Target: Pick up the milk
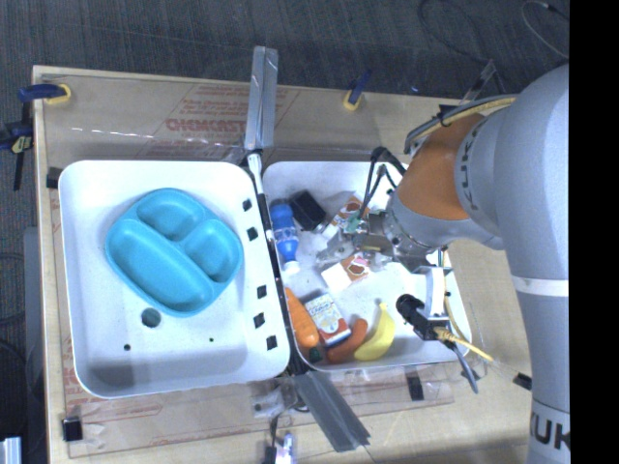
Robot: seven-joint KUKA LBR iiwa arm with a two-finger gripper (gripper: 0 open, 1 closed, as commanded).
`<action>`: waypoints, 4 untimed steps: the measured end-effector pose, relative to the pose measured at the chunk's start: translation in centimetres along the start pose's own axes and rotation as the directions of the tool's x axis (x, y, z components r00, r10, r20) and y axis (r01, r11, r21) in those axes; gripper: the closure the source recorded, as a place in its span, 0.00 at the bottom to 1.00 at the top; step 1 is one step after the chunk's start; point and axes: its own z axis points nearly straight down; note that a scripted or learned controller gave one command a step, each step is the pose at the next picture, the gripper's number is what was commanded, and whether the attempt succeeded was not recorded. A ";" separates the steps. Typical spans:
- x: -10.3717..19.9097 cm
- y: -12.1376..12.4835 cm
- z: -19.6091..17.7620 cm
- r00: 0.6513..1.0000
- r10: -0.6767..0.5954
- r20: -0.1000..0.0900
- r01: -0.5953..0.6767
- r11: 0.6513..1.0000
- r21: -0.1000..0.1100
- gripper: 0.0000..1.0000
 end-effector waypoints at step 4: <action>-3.3 1.0 1.8 0.993 0.114 0.001 -0.114 0.993 -0.026 0.00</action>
